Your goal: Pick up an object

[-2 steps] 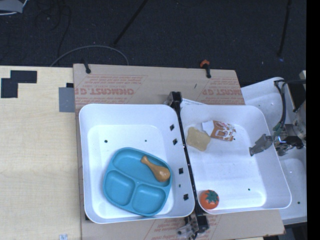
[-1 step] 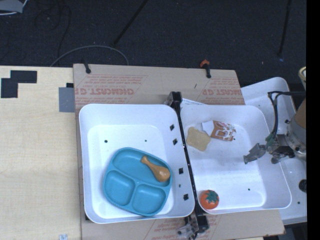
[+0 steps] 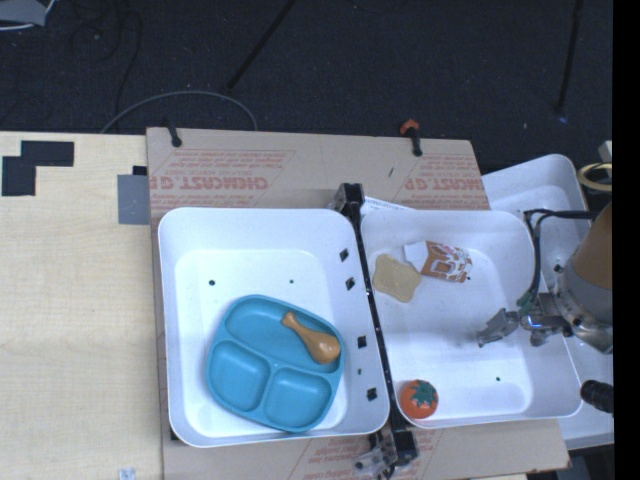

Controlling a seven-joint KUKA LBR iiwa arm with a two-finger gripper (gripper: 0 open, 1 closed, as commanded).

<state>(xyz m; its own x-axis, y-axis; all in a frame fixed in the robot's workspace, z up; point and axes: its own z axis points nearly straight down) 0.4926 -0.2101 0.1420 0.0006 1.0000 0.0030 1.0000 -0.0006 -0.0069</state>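
The object for picking is not fixed by the task, so here is each candidate. A small orange-red ball with a green patch (image 3: 419,398) lies in the lower left corner of the right bin (image 3: 455,413), near the bottom of the frame, close to the divider between the two bins. A pale beige flat piece (image 3: 395,278) lies in the upper left part of the same bin, and just beside it, to the right, is a white packet with brown print (image 3: 440,260); the two seem to touch at one corner, but I cannot tell this for sure.

In the left bin (image 3: 250,233) rests a blue tray with three compartments (image 3: 270,368), in the lower centre of the frame. A tan drumstick-shaped toy (image 3: 311,337) lies in its upper right compartment, tilted.

The pincer (image 3: 497,328) is at the right side of the frame, low over the floor of the right bin, pointing toward the left. Its fingers look spread apart, with nothing between them. It is well apart from the ball and from the packet. The grey arm (image 3: 590,298) comes in from the right edge.

Both bins stand on a brown cardboard sheet (image 3: 300,173) on the light wooden tabletop (image 3: 70,308).
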